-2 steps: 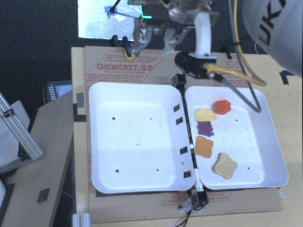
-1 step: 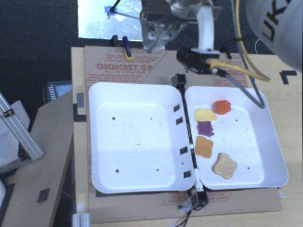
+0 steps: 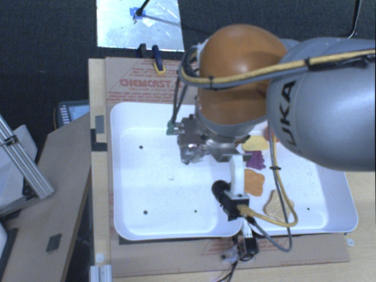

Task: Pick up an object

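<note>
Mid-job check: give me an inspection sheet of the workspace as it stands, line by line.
Surface: white bin on a cardboard sheet printed in red, on the bench.
Job's things: small flat pieces at the bin's right side: a yellow piece, a purple piece, an orange piece and a tan ring-like piece.
Clutter: a few dark specks on the bin floor.
Claw: claw low over the bin's middle, left of the pieces; fingers hidden under the wrist, nothing seen held.
Cables: yellow cable across the orange band; more yellow and black cable looping down past the bin's front edge.
Surroundings: shiny sheet behind the bench, aluminium rail at left.
</note>
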`<state>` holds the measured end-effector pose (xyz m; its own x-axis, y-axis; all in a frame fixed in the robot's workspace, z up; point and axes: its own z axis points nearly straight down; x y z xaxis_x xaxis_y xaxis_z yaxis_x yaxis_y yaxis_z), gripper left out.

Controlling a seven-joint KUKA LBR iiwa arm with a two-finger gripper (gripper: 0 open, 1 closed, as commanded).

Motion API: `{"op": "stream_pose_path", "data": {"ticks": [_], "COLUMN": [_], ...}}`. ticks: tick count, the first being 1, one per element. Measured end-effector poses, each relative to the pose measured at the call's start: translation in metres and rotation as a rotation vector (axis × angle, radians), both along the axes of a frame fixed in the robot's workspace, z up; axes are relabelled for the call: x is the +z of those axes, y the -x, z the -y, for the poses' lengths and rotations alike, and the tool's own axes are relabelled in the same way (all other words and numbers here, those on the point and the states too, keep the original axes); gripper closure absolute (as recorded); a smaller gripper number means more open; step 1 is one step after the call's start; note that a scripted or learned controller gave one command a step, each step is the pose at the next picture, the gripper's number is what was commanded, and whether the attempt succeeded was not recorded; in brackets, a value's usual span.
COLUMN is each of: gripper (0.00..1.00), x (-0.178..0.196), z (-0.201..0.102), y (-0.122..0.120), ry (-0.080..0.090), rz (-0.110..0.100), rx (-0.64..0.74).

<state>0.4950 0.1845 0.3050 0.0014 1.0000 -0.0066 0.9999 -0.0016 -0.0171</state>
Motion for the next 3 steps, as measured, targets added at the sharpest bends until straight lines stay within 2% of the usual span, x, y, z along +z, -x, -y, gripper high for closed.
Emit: {"op": "stream_pose_path", "data": {"ticks": [1,2,3], "gripper": [1.0,1.0,1.0], "x": [0.098,0.24,0.172], "z": [-0.053,0.012,-0.053], "y": [-0.004,-0.02,-0.029], "ry": [-0.013,-0.012,-0.007], "rz": [0.027,0.036,0.015], "rx": [0.011,-0.003,0.01]}}
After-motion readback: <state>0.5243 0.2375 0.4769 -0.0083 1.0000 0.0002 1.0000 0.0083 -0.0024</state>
